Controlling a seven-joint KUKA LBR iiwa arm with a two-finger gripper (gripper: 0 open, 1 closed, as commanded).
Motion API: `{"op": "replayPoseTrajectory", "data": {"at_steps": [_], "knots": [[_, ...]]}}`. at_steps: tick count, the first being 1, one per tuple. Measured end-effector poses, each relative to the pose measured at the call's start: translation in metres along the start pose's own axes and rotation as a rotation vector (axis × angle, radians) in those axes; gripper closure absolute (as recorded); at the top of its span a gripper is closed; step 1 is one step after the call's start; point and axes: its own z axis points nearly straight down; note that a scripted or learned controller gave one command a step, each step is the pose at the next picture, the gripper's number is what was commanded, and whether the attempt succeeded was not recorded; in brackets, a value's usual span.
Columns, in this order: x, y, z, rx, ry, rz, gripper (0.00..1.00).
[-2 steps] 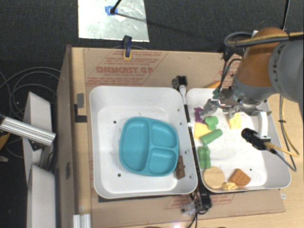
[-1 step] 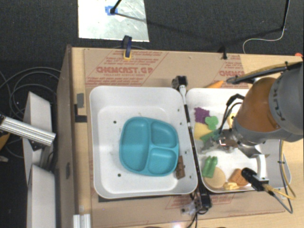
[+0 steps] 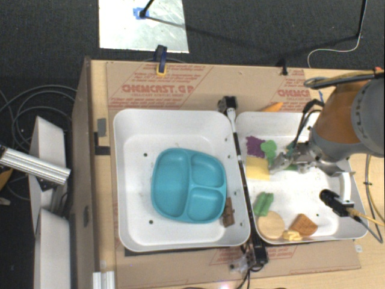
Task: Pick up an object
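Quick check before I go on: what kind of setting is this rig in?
Most likely a robotics lab test bench, not a kitchen: two white bins sit on a protective-paper board, toy food such as the purple grapes lies under the arm's hand, and loose cables trail over dark carpet.

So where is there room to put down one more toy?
Left bin: bare white floor all around the blue plate, widest along the far wall. Right bin: crowded on its left side with toy food, and the gripper hangs there; a bare patch lies mid-floor.
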Motion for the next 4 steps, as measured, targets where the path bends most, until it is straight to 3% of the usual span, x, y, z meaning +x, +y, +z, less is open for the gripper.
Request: {"op": "replayPoseTrajectory", "data": {"at_steps": [1,2,3,4], "knots": [[0.034,0.059,-0.029,-0.003,0.002,-0.009,0.00],[0.060,0.063,0.001,0.004,0.003,-0.006,0.00],[0.059,0.065,-0.012,0.000,0.003,-0.007,1.00],[0.084,0.006,-0.151,-0.002,0.004,-0.006,1.00]]}}
